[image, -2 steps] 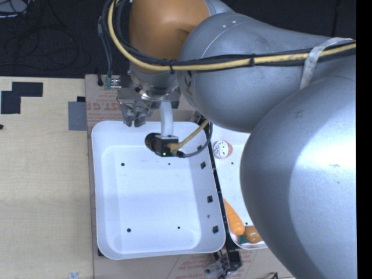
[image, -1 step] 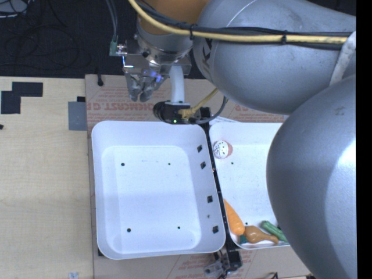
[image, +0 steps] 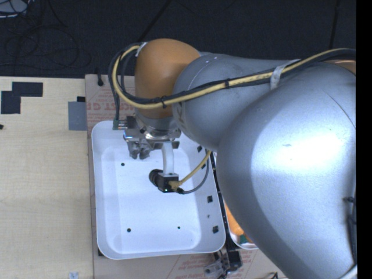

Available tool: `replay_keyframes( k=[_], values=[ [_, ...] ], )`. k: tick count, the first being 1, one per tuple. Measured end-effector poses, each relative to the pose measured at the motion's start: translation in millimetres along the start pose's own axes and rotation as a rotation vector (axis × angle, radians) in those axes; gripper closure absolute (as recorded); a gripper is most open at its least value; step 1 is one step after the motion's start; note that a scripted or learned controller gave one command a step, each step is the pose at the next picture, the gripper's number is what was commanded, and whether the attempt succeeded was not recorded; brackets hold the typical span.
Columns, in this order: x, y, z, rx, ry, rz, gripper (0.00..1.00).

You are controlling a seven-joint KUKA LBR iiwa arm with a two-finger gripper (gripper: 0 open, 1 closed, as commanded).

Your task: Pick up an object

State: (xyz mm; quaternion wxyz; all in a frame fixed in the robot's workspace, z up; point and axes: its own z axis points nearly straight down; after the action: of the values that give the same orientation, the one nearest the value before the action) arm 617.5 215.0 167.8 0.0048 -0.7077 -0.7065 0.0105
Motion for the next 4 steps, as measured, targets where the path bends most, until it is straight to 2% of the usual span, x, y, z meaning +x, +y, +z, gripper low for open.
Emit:
replay_keyframes(
  k=[1, 2, 3, 4],
  values=[
    [29.5, -1.1, -98.7, -0.027, 0.011, -0.006, 1.00],
    [28.5, 10.2, -156.9, -0.025, 0.009, -0.007, 1.00],
    [25.6, 21.1, -3.9, -0.004, 0.001, -0.001, 1.00],
    [27.4, 25.8, -93.2, -0.027, 0.010, -0.003, 1.00]
  ],
)
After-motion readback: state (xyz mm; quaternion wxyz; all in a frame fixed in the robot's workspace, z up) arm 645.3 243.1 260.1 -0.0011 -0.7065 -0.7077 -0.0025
